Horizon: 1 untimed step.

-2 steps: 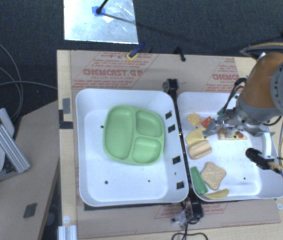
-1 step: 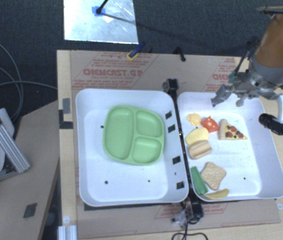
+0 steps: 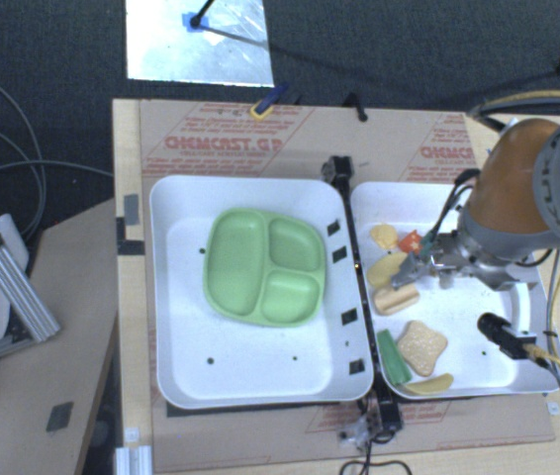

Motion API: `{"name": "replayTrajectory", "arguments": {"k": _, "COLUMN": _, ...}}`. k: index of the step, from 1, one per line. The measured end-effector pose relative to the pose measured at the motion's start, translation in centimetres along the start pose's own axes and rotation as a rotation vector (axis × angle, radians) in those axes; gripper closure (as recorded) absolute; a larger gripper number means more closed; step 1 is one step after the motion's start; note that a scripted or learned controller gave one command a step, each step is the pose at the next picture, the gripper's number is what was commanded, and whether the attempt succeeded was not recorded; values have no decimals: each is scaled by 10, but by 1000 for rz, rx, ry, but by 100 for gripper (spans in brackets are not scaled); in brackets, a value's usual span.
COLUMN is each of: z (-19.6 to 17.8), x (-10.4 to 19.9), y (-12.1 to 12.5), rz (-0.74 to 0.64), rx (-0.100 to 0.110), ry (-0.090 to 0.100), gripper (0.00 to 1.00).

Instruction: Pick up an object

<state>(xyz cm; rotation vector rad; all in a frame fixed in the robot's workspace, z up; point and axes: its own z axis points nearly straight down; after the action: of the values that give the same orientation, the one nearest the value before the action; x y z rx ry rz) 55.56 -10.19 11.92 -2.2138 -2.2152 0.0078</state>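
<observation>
My gripper (image 3: 424, 259) hangs low over the middle of the right bin (image 3: 455, 198), reaching in from the right. Just left of it lie a small red piece (image 3: 411, 240), a pale yellow piece (image 3: 385, 236) and a yellow-green fruit shape (image 3: 386, 269). A tan bread roll (image 3: 396, 300) lies right below the gripper tip. Nearer the front edge are a round speckled cracker (image 3: 422, 346), a green stick (image 3: 392, 355) and a yellow banana-like piece (image 3: 428, 385). Nothing shows between the fingers.
The left bin (image 3: 181, 364) holds a green divided plate (image 3: 264, 266). A black divider with clips (image 3: 351, 265) runs between the two bins. The arm's orange and grey body (image 3: 522, 191) covers the right bin's far right side.
</observation>
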Motion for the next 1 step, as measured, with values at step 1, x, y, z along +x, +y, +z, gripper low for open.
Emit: {"name": "replayTrajectory", "arguments": {"k": 1, "z": -225, "x": -84, "y": 49, "rz": 2, "rx": -31, "ry": -12, "gripper": 0}}
